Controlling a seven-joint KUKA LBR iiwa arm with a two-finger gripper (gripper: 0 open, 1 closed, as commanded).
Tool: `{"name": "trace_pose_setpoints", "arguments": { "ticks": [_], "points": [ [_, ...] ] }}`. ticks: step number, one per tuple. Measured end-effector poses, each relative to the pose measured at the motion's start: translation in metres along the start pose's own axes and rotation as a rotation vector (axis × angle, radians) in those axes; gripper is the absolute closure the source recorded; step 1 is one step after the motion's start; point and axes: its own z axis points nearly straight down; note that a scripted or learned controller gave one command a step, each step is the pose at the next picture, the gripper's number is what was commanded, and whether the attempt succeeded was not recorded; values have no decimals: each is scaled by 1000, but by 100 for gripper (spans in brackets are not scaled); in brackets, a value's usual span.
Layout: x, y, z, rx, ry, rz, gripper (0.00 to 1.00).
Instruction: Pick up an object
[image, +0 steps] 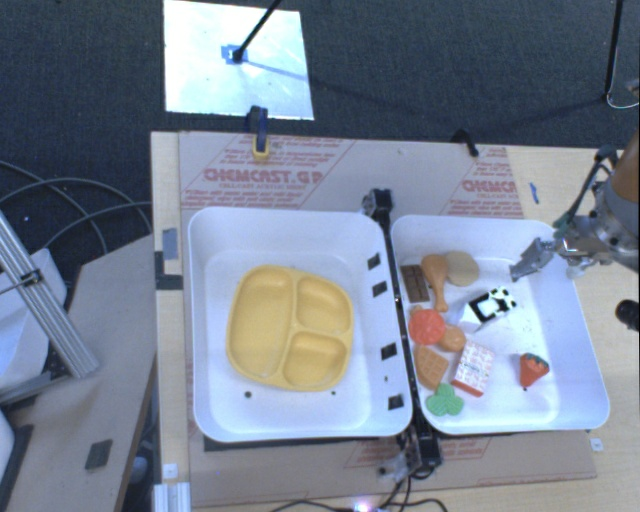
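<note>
Within the right white bin, toy foods including a strawberry lie below the gripper, finger state indeterminate, beside the left bin holding a yellow divided tray, on a cardboard-covered bench over dark carpet.

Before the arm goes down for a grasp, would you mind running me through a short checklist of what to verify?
1. Gripper above the right bin: ok, near its upper right part.
2. Nothing between the fingers: ok.
3. Reachable target nearby: ok, the black-and-white toy lies loose, just below-left.
4. Target free of neighbours: cannot tell, the orange piece is close.
5. Strawberry isolated as fallback: ok.
6. Yellow tray out of the way: ok, left bin.
</note>
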Motion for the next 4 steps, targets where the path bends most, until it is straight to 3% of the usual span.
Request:
{"name": "trace_pose_setpoints", "arguments": {
  "ticks": [1, 2, 3, 4],
  "points": [
    [-17, -28, 117, -15, -4, -1, 0],
    [-8, -84, 139, 4, 2, 3, 0],
    [-9, -81, 127, -3, -1, 2, 100],
    [53, 3, 49, -11, -1, -9, 100]
  ]
}}
